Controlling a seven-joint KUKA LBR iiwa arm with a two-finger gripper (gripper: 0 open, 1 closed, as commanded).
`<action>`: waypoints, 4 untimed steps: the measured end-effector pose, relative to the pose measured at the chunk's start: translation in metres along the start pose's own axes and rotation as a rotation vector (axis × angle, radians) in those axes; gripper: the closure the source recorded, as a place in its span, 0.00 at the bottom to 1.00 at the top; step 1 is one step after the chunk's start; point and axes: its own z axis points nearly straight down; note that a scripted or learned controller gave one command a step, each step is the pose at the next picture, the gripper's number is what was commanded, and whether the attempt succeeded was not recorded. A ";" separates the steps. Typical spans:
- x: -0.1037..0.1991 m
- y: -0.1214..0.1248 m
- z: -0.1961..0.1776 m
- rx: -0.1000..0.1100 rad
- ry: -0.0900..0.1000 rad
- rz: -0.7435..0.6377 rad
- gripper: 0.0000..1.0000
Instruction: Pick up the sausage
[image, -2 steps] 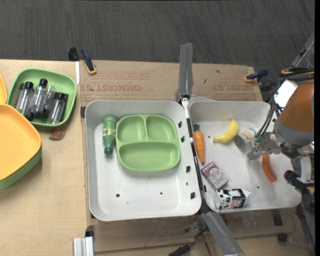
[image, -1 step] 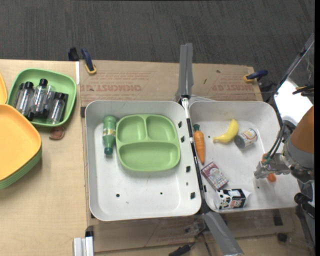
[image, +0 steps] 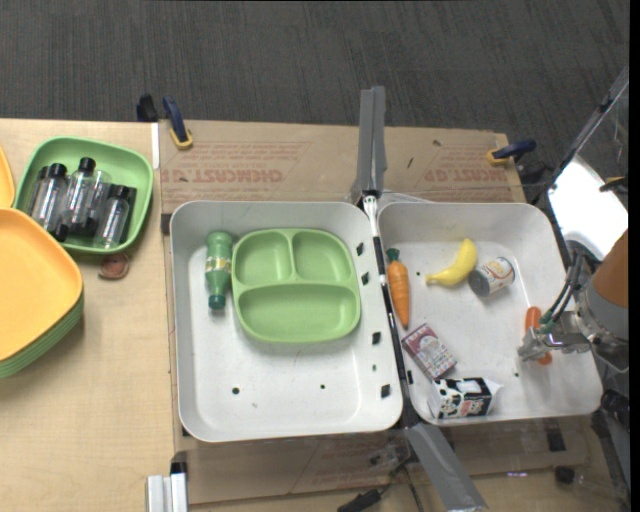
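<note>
1. The sausage (image: 534, 322) is a small orange-red piece lying in the right bin (image: 520, 390), close to that bin's right wall, partly covered by the gripper (image: 537, 348).
2. The gripper sits low over the sausage, right at the sausage's near end; its metal parts blur together, so I cannot tell how it is set or whether it touches the sausage.
3. The arm (image: 605, 300) is cut off by the frame's right edge.
4. Left of the sausage, a tin can (image: 492, 275) and a banana (image: 454, 263) lie toward the right bin's far side; a carrot (image: 399, 288) lies along its left wall.
5. A small packet (image: 429, 350) and a milk carton (image: 462, 397) lie toward the right bin's near side.
6. Between the sausage and the packet, the right bin's floor is bare white.
</note>
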 end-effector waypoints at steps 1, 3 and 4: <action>0.010 0.075 -0.046 -0.001 -0.005 0.174 1.00; 0.062 0.007 -0.007 0.005 -0.004 0.300 1.00; 0.012 -0.001 0.001 0.001 -0.004 0.782 1.00</action>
